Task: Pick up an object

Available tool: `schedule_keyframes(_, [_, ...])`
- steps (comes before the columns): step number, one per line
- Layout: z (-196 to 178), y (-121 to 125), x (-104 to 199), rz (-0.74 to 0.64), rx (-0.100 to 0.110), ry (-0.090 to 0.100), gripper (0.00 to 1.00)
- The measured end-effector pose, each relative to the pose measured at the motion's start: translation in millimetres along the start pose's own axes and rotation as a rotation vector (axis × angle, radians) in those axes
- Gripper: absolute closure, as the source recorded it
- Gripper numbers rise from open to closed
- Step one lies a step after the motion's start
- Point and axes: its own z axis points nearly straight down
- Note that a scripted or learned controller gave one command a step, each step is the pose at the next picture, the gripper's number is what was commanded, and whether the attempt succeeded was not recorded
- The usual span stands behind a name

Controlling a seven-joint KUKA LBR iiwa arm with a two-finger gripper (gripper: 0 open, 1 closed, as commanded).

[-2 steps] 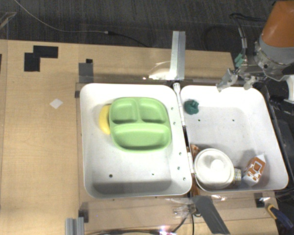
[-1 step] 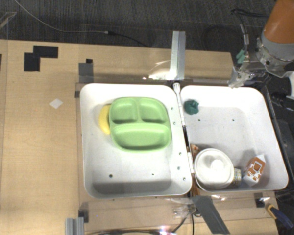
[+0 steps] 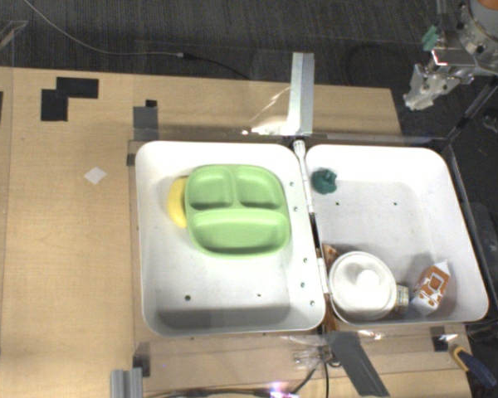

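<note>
Arm: its jaws (image 3: 421, 89) hang at the upper right, outside both bins and beyond the far corner of the right bin (image 3: 398, 189).
Jaws: too small and blurred to tell their state.
Left bin (image 3: 224, 293): a green divided tray (image 3: 235, 207) lies in it, with a yellow object (image 3: 176, 203) tucked against the tray's left edge.
Right bin: a small teal object (image 3: 324, 180) sits near its far left corner; a white bowl (image 3: 361, 284) rests at the near edge; a brown and white packet (image 3: 430, 285) lies just right of the bowl.
</note>
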Motion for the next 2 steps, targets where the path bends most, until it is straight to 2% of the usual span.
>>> schedule_keyframes(1, [-40.2, -5.9, 41.4, -0.179, 0.000, 0.000, 1.00])
schedule_keyframes(2, [-40.1, -5.8, 41.5, -0.179, 0.000, 0.000, 0.00])
